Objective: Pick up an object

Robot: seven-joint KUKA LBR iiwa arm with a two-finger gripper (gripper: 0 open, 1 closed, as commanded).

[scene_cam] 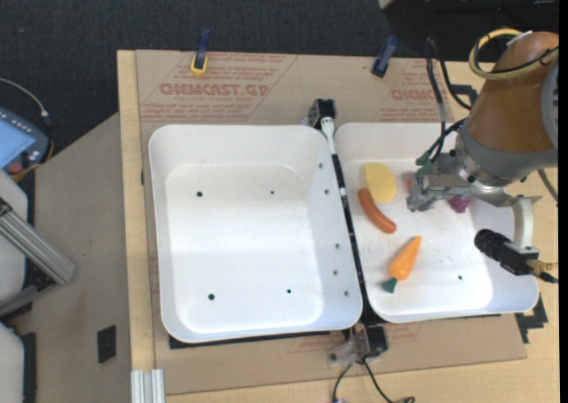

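Gripper [432, 190] low in right bin [444, 304], jaw state unreadable. Purple piece [459, 204] just beside it; yellow lemon [381, 183], sausage [376, 211], carrot [404, 260] lie left, apart.

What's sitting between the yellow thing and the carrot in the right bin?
In the camera view, the orange-red sausage lies between the yellow piece and the carrot, tilted, close under the yellow piece and apart from the carrot.
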